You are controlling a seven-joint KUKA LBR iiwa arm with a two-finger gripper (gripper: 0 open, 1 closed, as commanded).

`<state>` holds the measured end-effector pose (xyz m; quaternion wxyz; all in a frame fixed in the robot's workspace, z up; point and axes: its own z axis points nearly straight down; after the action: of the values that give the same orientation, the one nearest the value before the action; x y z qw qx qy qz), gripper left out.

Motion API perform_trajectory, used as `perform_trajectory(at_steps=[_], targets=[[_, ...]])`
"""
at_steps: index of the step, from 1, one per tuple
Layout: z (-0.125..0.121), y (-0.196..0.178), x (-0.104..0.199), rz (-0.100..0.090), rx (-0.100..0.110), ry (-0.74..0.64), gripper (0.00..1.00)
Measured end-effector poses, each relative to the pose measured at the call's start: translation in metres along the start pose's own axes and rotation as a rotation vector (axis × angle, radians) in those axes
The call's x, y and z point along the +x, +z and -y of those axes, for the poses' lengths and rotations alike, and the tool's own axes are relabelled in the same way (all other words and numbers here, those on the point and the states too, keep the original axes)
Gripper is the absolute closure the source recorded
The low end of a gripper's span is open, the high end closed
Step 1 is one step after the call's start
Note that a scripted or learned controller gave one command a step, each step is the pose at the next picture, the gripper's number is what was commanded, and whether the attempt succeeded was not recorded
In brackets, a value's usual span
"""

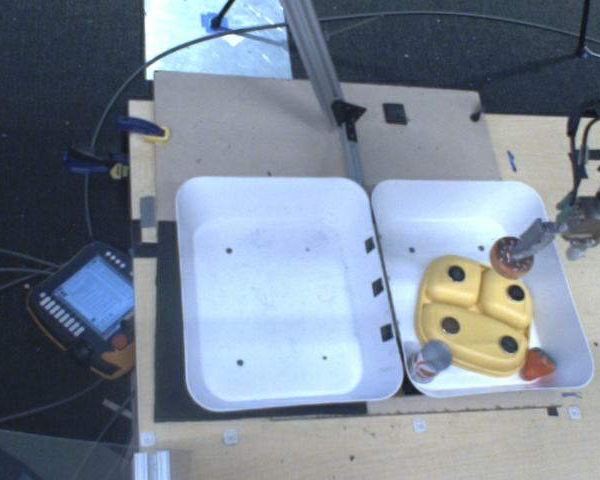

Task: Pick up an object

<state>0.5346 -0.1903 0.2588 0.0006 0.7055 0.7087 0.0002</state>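
The right bin (450, 203) holds a large yellow moulded piece (475, 313) with several dark spots. A small brown ring-shaped object (505, 258) lies just above that piece's top right corner. A red strawberry-like toy (538, 365) sits in the bin's front right corner, and a small grey and red object (429, 359) rests at the yellow piece's front left. My gripper (530, 238) reaches in from the right edge, and its tip sits right at the brown ring, touching or just over it.
The left bin (205, 218) stands beside the right one, with black clips (378, 286) along the shared wall. A grey pole (315, 48) slants over the bench's back. A teach pendant (85, 303) and cables lie on the floor at left.
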Motion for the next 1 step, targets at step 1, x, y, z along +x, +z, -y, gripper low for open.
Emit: perform_trajectory(at_steps=[1], targets=[[-0.0067, 0.0600, -0.0006, -0.001, 0.002, 0.003, 0.00]])
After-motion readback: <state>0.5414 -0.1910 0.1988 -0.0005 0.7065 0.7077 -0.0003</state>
